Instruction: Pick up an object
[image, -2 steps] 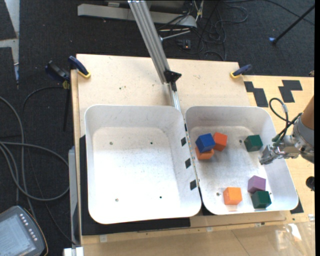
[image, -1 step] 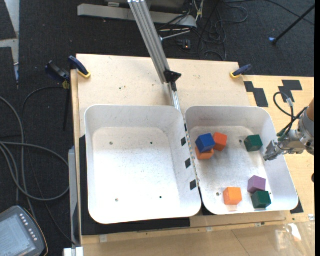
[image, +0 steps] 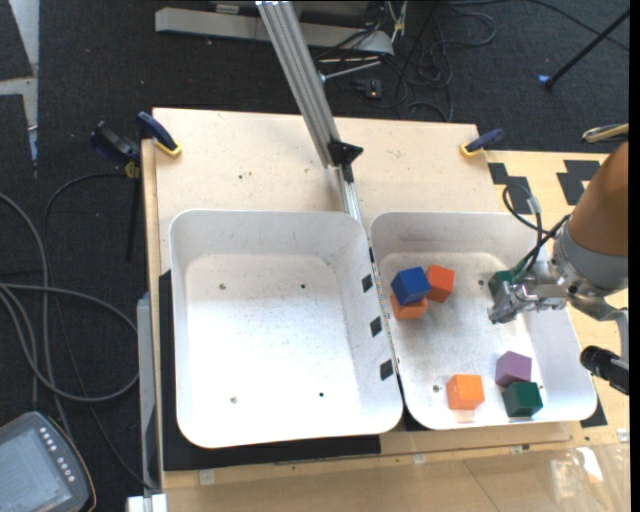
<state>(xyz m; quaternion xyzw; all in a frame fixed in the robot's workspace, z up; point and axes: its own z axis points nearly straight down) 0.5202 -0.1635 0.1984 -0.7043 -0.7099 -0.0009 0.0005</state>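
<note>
The right bin (image: 560, 405) holds several small blocks. A blue block (image: 409, 285) sits among two orange blocks (image: 440, 281) near the bin's left wall. Near the front are another orange block (image: 465, 391), a purple block (image: 514, 367) and a dark green block (image: 522, 399). My gripper (image: 505, 298) hangs over the right middle of this bin, right of the blue and orange cluster and behind the purple block. No block shows in its grasp.
The left bin (image: 190, 330) lies beside the right one, sharing a raised divider (image: 378, 320). A slanted metal rail (image: 305, 80) reaches down to the bins' back edge. Clamps (image: 160, 135) sit at the bench's back corners.
</note>
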